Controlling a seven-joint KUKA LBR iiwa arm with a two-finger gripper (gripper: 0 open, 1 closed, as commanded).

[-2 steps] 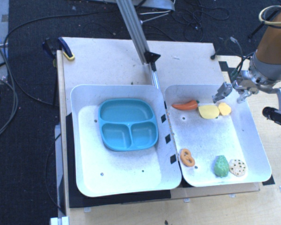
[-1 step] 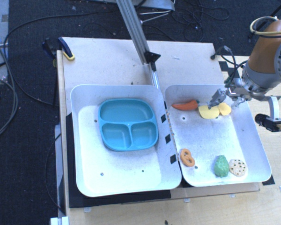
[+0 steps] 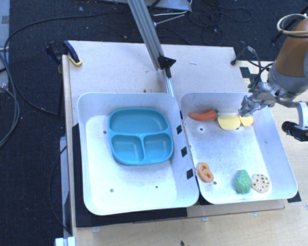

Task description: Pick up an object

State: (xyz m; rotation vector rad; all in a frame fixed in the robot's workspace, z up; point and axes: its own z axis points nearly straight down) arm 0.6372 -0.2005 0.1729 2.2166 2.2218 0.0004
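Observation:
The right bin [image 3: 236,152] holds several small items. At its back lie an orange carrot [image 3: 203,115] and a pale yellow lump [image 3: 228,122], with a smaller yellow piece [image 3: 247,121] to the lump's right. My gripper [image 3: 246,109] is low at the bin's back right, just above the small yellow piece and beside the lump. Near the front lie an orange pretzel [image 3: 205,172], a green lumpy item [image 3: 242,181] and a speckled cookie [image 3: 260,183].
The left bin [image 3: 92,168] holds a blue divided tray [image 3: 141,136]. A metal pole [image 3: 146,27] slants down to the ridge between the bins. Cables run over the dark floor behind the bench.

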